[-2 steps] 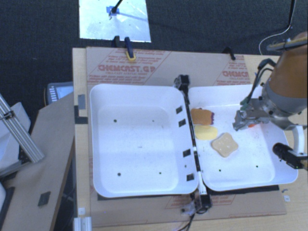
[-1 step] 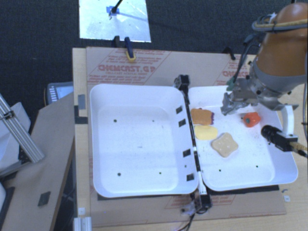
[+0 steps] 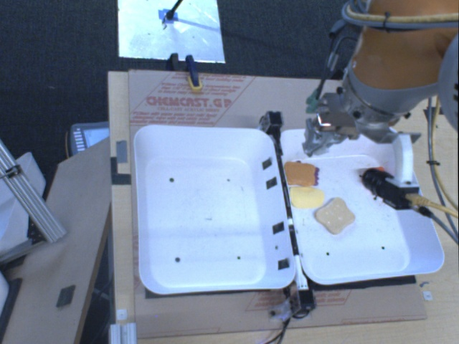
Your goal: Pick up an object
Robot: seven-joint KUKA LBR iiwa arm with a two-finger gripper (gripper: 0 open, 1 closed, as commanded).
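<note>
While the grey arm's claw hangs over the right white bin, I cannot tell its state; just below it sit an orange toast-like slice, a yellow round piece and a tan bread-shaped piece

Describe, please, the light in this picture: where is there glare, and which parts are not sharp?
In the camera view, the light is even and rather dim; the metal sheet behind the bench glares almost white; the arm, close to the lens, looks soft and large; the gripper throws only a faint shadow on the right bin; the toast-shaped piece and the left bin appear reasonably sharp.
</note>
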